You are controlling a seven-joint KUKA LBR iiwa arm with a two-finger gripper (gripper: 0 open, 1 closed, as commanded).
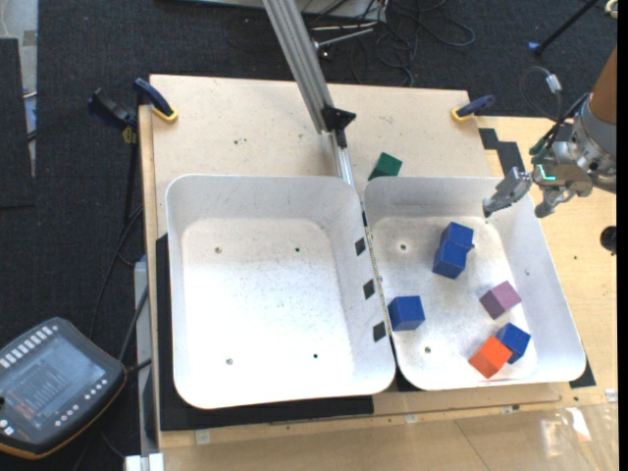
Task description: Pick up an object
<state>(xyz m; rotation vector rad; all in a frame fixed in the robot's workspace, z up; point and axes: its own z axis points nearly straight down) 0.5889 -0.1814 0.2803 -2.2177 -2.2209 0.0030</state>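
Observation:
The right bin holds several small blocks: a tall blue block, a blue cube, a purple cube, an orange cube and a blue cube touching it. My gripper hangs over the right bin's far right rim, above and to the right of the tall blue block. Its fingers are spread open with nothing between them.
A green block lies on the bench just behind the bins. The left bin sits beside the right one. A slanted metal bar crosses the back. Clamps grip the bench's far corners.

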